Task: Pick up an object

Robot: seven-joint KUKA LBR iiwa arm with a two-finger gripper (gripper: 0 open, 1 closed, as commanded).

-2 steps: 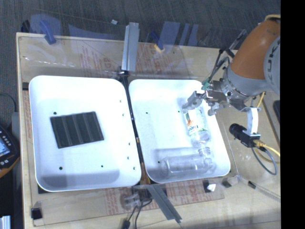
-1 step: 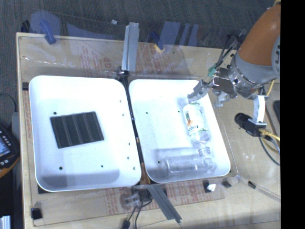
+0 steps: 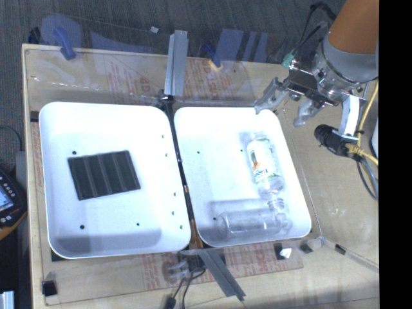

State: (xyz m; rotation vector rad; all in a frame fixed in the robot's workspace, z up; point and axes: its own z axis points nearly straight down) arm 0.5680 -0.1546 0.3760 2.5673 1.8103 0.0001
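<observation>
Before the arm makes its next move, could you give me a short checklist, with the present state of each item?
1. Hand open: ok, fingers spread apart.
2. Hand carries nothing: ok.
3. Hand above a target: not ok, it hangs over the right bin's far right corner.
4. Plastic bottle reachable: ok, lying flat, uncovered.
5. Clear container separate from the bottle: cannot tell, they look touching.
6. Dark ribbed panel in the left bin: ok, flat.
</observation>
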